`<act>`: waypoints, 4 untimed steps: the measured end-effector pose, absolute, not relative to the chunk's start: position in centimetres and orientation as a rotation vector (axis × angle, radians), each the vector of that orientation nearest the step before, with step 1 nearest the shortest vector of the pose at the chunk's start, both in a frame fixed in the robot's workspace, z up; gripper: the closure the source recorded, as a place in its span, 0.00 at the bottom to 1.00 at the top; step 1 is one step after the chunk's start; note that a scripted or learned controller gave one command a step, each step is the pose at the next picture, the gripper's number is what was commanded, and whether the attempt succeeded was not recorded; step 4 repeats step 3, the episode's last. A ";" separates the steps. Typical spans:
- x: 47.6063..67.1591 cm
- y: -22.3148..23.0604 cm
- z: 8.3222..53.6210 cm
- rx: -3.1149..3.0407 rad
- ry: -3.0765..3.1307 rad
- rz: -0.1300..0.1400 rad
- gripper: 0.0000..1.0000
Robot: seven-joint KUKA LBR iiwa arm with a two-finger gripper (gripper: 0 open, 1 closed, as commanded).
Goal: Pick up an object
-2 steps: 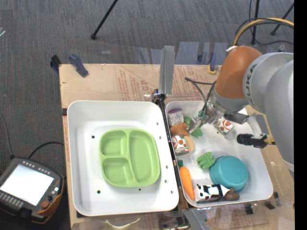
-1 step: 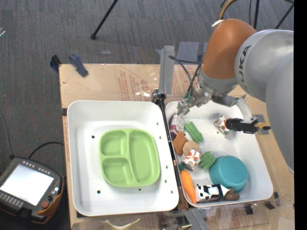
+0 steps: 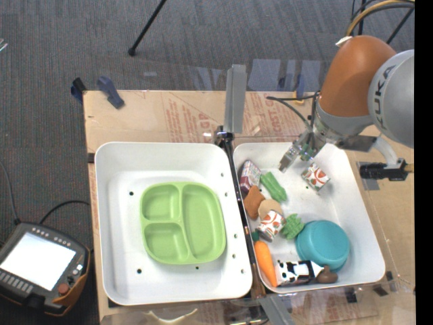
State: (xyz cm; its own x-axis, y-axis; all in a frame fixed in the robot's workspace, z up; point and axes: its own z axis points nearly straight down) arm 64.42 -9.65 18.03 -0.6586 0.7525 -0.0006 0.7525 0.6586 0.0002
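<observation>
My gripper point(image 3: 298, 158) hangs over the back of the right bin point(image 3: 362, 208), open, with nothing between its fingers. Just right of and below it stands a small red-and-white can point(image 3: 316, 177). A green pickle-like toy point(image 3: 274, 186) lies just below and left of the fingertips. Further left is a purple can point(image 3: 249, 175). Nearer the front lie a brown piece point(image 3: 254, 200), a patterned cup point(image 3: 270, 223), a green broccoli toy point(image 3: 293, 226), a teal bowl point(image 3: 323, 244), an orange carrot point(image 3: 265, 263) and a black-and-white cow toy point(image 3: 298, 271).
The left bin point(image 3: 111, 181) holds a green divided plate point(image 3: 183, 222). A grey upright post point(image 3: 235, 103) stands behind the wall between the bins. A tablet point(image 3: 37, 263) lies on the floor at the lower left.
</observation>
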 end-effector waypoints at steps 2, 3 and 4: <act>61.1 -10.4 9.4 1.113 2.933 0.005 0.00; 53.8 -8.5 8.8 1.347 2.839 -0.001 0.00; 53.8 -8.5 8.8 1.347 2.839 -0.001 0.00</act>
